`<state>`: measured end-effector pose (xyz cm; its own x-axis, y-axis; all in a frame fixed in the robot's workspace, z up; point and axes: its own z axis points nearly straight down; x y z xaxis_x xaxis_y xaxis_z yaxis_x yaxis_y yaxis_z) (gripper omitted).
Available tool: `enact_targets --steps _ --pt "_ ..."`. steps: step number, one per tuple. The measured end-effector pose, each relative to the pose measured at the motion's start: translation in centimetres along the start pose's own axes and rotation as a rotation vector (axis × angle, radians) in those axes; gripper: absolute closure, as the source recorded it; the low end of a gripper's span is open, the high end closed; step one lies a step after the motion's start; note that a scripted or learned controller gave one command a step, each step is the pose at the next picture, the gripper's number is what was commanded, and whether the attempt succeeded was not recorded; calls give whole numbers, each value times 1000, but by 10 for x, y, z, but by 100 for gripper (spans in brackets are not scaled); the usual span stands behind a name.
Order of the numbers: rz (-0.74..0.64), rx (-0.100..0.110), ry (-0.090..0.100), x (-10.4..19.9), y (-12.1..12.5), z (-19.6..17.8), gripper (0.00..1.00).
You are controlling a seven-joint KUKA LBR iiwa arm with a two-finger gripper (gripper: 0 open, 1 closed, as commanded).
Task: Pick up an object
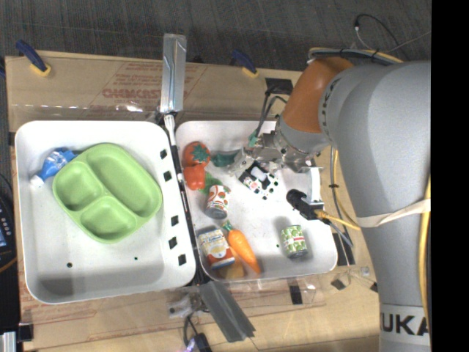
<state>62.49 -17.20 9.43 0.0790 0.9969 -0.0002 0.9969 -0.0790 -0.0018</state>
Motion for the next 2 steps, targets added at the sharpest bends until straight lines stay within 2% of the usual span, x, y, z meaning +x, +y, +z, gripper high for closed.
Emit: enact_targets --steps 1,2 --pt "-4 1 1 0 1 -11 100" --pt "-84 -3 1 71 24 -92 100"
